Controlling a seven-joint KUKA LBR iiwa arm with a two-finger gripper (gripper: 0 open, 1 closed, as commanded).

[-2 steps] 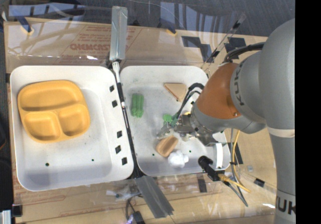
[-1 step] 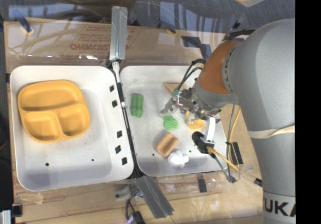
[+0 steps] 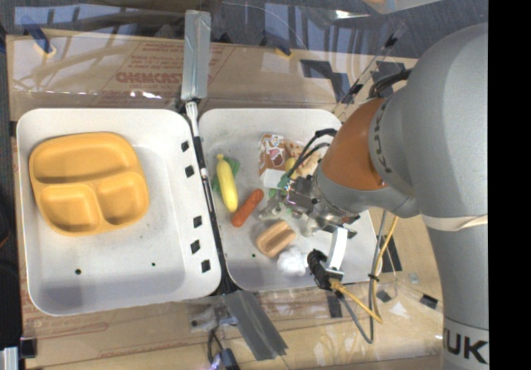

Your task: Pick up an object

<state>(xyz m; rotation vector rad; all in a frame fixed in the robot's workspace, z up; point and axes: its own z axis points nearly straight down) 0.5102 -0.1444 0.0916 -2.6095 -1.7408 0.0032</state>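
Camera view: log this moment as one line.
arm: over right white bin | gripper: near orange carrot | grasp: unclear | yellow tray: left bin

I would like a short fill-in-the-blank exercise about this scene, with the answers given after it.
1. The yellow tray has ___ compartments.
2. The tray lies in the ___ bin of the camera view.
3. In the right bin, the banana lies beside an ___ carrot.
4. The hot dog lies in the same bin as the ___.

Answers: three; left; orange; banana
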